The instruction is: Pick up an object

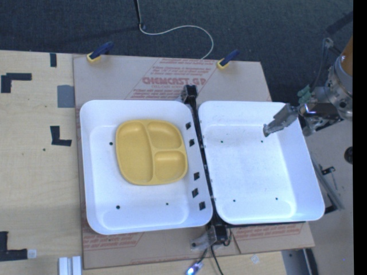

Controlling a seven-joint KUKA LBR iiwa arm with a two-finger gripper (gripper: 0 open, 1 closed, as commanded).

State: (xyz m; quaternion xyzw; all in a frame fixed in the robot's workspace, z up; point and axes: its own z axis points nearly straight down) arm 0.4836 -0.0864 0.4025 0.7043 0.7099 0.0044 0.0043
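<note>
Gripper: the gripper (282,121) hangs over the upper right part of the right bin (287,211), reaching in from the right edge of the view
Jaws: one grey finger (279,121) slants down and to the left over the bin; how far apart the jaws stand I cannot tell from here, and nothing shows between them
Arm: grey wrist hardware sits just behind the jaws, to their right, out past the bin's rim
Plate: the yellow divided plate (152,152) lies flat in the left bin (97,211), well to the left of the jaws and a little lower in the view, across the divider
Plate detail: three compartments facing up, one long one on its left and two smaller ones on the side nearer the jaws
Bins: the two white bins sit side by side, touching along the middle; a row of black clips (198,171) runs down that seam, between jaws and plate
Under the bins: a brown cardboard sheet (172,79) with red print, held by two blue-and-yellow clamps (100,51) far up-left of the jaws
Cable: a thin white cable (189,30) loops over the dark floor above the cardboard
</note>
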